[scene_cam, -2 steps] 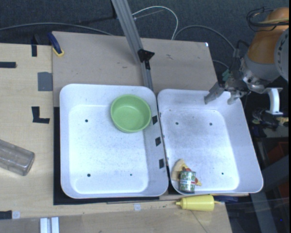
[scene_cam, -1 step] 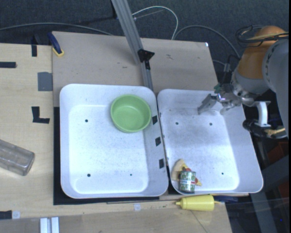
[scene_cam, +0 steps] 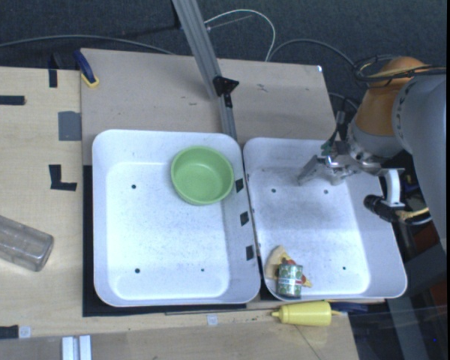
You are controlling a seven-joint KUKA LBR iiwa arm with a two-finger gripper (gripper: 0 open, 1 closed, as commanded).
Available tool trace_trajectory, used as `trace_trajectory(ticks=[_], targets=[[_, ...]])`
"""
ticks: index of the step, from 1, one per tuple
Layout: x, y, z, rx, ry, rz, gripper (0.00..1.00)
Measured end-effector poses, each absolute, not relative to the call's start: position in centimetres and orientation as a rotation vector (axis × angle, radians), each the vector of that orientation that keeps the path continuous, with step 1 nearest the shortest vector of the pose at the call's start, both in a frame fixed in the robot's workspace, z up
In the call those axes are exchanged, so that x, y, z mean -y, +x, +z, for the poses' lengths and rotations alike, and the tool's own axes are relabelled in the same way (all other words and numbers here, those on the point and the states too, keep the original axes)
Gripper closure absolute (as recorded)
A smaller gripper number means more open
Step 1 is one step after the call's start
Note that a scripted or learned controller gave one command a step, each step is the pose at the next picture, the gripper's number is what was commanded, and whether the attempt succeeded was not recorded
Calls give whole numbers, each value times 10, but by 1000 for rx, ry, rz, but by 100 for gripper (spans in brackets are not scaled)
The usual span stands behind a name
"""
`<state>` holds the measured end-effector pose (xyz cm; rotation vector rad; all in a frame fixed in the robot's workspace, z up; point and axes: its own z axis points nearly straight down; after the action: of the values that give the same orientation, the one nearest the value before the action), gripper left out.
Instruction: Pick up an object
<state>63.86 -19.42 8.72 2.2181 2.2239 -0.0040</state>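
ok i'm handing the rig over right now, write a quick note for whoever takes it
Pincer: over the far end of the right bin, nothing seen between its fingers.
Green bowl: far part of the left bin.
Small can: near left corner of the right bin, on a crumpled wrapper.
Yellow bottle: on the bench, in front of the right bin.
Done: nothing picked.
Left: the whole pick.

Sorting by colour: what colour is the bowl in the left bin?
Light green bowl, clearest in the camera view.

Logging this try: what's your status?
Gripper over right bin, far end, holding nothing. Can at near left corner, untouched. Green bowl in left bin. Nothing blocking.
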Motion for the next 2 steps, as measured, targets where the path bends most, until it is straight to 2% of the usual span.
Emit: trace_trajectory(ticks=[1,2], targets=[[194,639,99,-2226,2218,-4,100],[189,634,144,-2221,2218,3,100]])
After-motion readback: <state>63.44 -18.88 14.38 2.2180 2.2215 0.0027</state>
